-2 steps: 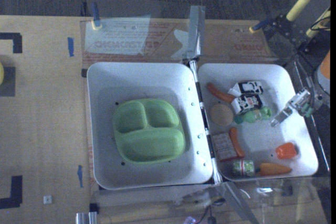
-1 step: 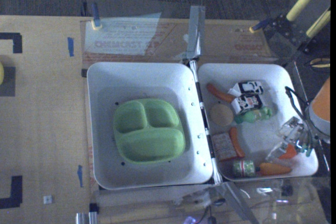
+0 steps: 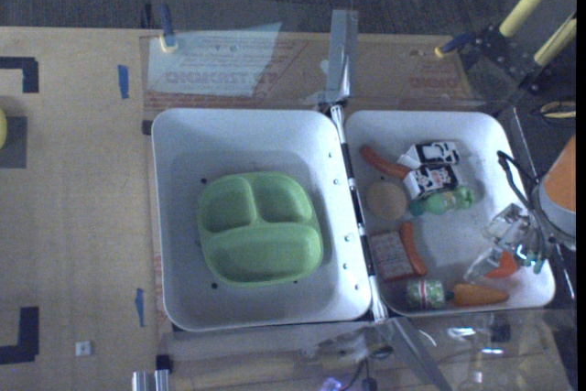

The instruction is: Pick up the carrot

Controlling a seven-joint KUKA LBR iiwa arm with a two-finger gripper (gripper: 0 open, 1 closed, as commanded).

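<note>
Camera view from above: gripper (image 3: 502,254) down in the right bin (image 3: 476,125), near corner on the arm's side, fingers spread and not clamped on anything. Carrot (image 3: 479,295) lying flat against that bin's near wall, just below the fingertips, with a small green can (image 3: 425,293) beside it. Green divided plate (image 3: 261,227) sitting in the left bin (image 3: 183,197).

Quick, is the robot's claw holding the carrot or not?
Gripper: cannot be told. It sits low in the right bin, just above the carrot.
</note>
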